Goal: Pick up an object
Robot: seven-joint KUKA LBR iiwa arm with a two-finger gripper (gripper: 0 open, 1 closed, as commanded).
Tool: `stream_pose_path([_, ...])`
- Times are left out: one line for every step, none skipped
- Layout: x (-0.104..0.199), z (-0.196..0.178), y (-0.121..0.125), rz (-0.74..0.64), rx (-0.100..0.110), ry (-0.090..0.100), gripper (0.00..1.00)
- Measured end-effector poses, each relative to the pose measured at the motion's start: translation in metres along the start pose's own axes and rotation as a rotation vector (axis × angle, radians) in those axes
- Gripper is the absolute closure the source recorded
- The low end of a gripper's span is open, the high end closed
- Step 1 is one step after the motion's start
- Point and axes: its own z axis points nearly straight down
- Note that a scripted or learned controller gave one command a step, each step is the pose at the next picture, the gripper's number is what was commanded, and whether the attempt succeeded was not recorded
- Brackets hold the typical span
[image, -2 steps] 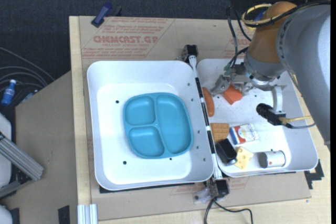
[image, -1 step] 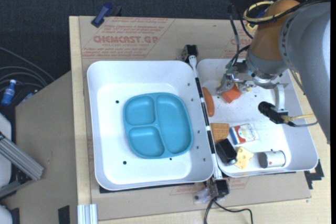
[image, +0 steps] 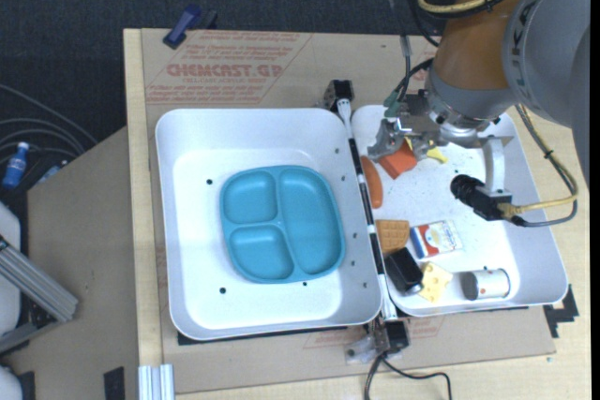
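Note:
My gripper (image: 397, 136) hangs low over the far left part of the right bin (image: 536, 250). Just under and in front of it lies a red-orange wedge-shaped piece (image: 399, 163); I cannot tell whether the gripper touches it. An orange sausage-shaped piece (image: 373, 185) lies along the bin's left wall, close to the gripper. A small yellow piece (image: 437, 155) sits just right of the wedge.
The right bin also holds a tan cracker (image: 392, 229), a red, white and blue carton (image: 436, 240), a black block (image: 403, 269), a yellow chunk (image: 434, 282) and a white cylinder (image: 484, 284). In the left bin (image: 187, 155) lies a blue divided plate (image: 281, 222).

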Motion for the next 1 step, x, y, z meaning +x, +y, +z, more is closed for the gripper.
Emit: stream_pose_path([0.0104, 0.0269, -0.0913, 0.002, 0.008, 0.0, 1.0])
